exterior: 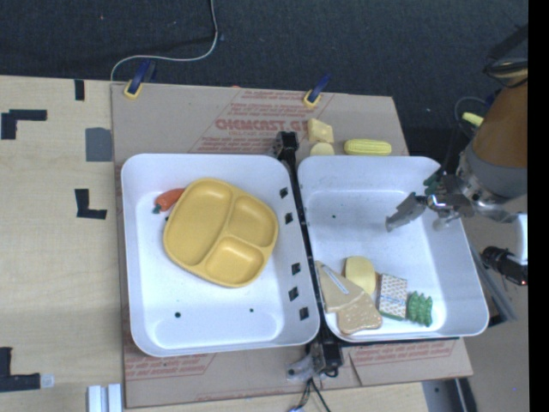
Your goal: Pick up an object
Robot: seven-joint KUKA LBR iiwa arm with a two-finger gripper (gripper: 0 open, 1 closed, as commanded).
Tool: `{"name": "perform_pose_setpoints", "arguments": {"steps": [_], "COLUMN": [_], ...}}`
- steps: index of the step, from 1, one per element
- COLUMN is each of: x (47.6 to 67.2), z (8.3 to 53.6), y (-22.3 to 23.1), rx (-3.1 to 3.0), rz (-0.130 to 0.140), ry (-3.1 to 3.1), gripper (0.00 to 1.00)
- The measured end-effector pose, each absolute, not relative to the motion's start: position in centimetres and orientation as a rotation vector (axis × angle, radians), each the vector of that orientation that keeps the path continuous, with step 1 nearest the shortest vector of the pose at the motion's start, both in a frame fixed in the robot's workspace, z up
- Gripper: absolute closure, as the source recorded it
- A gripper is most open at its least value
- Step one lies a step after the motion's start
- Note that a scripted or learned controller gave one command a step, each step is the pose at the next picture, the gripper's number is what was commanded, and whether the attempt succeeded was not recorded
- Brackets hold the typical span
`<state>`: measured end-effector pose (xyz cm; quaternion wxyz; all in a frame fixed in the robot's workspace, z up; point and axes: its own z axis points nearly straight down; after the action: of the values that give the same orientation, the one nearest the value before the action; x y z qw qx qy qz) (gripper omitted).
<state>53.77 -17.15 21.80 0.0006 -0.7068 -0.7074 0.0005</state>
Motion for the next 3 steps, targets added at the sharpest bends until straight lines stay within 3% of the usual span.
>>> {"name": "perform_pose_setpoints", "arguments": {"steps": [1,2,3], "x": [53.3,50.6,48.9], "z": [11.4,8.9,9.0], "y": [-11.1,-10.0,-12.1], "rx": [-2.207,-2.238,-2.229], "rz": [0.008,-0.014,-0.020], "ry": [-2.218,-2.230,-2.228], "gripper": [0.00,0.00,0.00]}}
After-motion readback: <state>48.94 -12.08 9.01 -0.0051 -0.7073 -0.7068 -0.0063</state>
